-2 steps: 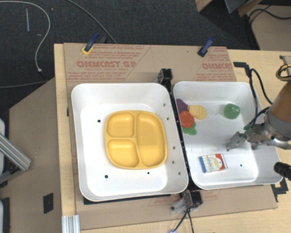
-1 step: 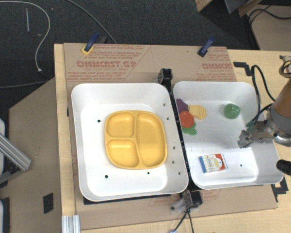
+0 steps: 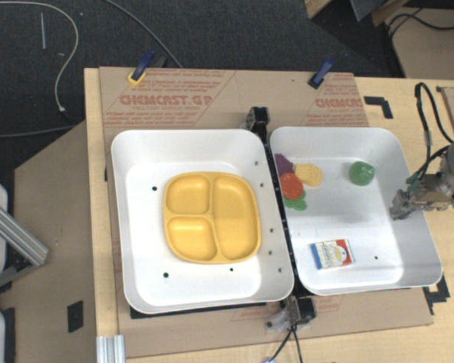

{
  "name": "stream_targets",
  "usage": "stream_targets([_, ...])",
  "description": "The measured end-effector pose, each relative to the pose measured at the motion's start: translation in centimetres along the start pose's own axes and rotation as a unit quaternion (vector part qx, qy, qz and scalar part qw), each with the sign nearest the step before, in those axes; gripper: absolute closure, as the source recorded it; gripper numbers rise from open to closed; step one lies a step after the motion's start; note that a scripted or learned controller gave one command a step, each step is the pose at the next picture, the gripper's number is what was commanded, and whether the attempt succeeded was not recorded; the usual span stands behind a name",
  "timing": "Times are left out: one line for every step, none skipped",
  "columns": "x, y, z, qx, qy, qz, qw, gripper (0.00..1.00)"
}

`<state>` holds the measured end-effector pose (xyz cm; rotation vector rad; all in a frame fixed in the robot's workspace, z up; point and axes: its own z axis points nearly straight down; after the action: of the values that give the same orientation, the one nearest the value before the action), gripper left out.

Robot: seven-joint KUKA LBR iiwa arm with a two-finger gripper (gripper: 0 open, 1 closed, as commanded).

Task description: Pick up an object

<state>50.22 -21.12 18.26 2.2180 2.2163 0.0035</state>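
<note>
The right bin [image 3: 378,267] holds several small objects. Against its left wall lie a purple piece [image 3: 283,162], a red-orange piece [image 3: 291,185] with a green piece [image 3: 296,203] below it, and a yellow corn-like piece [image 3: 309,174]. A green ball [image 3: 361,173] rests toward the back right. Near the front lies a small blue and white box [image 3: 332,254]. My gripper [image 3: 410,200] is a small grey shape at the bin's right rim, right of all the objects and touching none.
The left bin [image 3: 136,225] holds a yellow divided plate [image 3: 212,217]. Blue clamps [image 3: 141,68] [image 3: 321,73] hold the cardboard sheet at the back. Cables [image 3: 431,119] run along the bench's right side.
</note>
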Motion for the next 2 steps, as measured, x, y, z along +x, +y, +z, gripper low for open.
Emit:
stream_targets([0.0, 0.2, -4.0, 0.000, 0.000, -0.001, 1.0000, 1.00])
stream_targets([5.4, 1.5, -4.0, 0.002, 0.003, -0.004, 1.0000, 1.00])
